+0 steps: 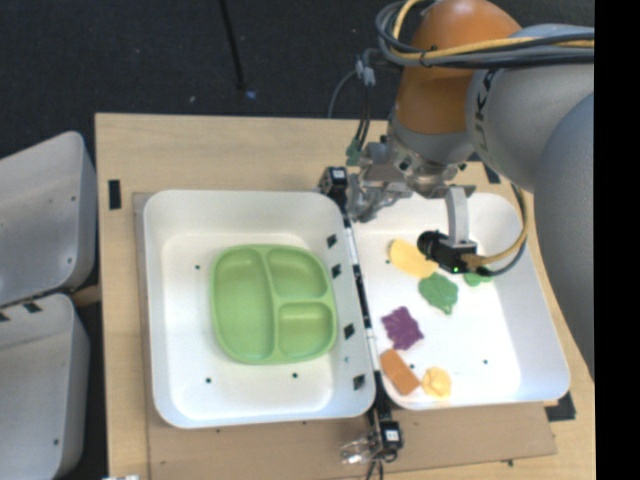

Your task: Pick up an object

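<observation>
The right bin [520, 368] holds several small toy pieces: a yellow one [408, 258], a green one [438, 292], a smaller green bit [477, 278], a purple one [402, 326], an orange block [399, 371] and a pale yellow lump [437, 381]. My gripper [372, 200] hangs under the orange-banded wrist at the far left corner of the right bin, close to the wall between the two bins. It is up and to the left of the yellow piece, and I see nothing held in it.
A green divided plate [272, 303] lies in the left bin [170, 268]. The arm's bulk and a black cable fitting [442, 248] overhang the back of the right bin. Wooden bench edge [230, 128] surrounds both bins.
</observation>
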Action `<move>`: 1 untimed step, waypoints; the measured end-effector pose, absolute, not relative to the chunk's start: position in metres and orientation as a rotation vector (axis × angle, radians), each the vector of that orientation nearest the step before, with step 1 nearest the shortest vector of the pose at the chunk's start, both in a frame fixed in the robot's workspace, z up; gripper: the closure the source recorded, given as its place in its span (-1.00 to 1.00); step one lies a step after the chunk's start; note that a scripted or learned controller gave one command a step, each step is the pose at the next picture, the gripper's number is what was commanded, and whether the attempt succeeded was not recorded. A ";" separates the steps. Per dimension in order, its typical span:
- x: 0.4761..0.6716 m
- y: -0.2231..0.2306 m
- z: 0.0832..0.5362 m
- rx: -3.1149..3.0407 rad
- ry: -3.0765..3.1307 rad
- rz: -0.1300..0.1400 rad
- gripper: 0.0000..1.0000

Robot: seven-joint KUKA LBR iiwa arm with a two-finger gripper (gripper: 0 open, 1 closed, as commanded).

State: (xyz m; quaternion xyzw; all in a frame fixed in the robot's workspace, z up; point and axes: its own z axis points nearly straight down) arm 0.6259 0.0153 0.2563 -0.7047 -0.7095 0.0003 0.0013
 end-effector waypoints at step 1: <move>0.624 0.073 0.241 -2.211 -2.226 0.004 1.00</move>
